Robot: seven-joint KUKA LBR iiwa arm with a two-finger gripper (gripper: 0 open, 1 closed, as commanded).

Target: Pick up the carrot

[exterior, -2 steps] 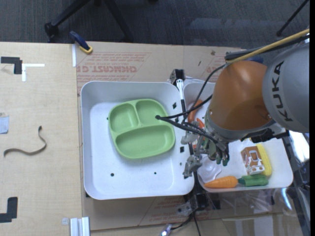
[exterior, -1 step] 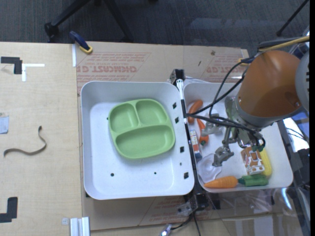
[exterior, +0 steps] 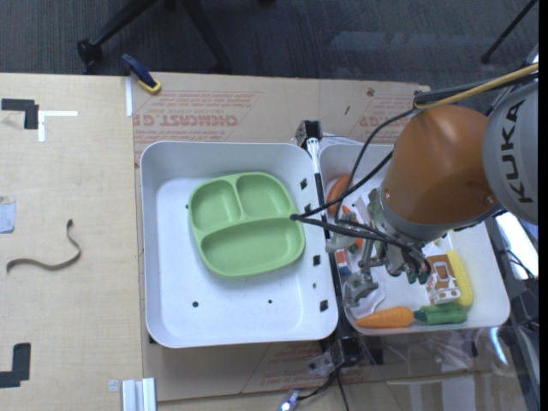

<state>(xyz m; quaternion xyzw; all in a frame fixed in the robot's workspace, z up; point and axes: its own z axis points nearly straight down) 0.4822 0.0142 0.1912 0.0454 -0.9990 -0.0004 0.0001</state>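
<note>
Two bins, plate (exterior: 247, 225) left, carrot (exterior: 384, 318) right

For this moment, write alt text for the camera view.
The gripper hangs low in the right bin, just above a carrot lying by the near wall beside corn. A green divided plate sits in the left bin.

Right bin (exterior: 501, 317): most of its floor and far wall hidden under the arm's orange band (exterior: 441, 165). Orange object (exterior: 336, 185) near its left wall: partly covered by the arm, identity unclear. Small printed box (exterior: 441, 282): label too small to read. Gripper (exterior: 360, 289): blurred among cables. Arm casing (exterior: 521, 157): cut off at right edge.
</note>
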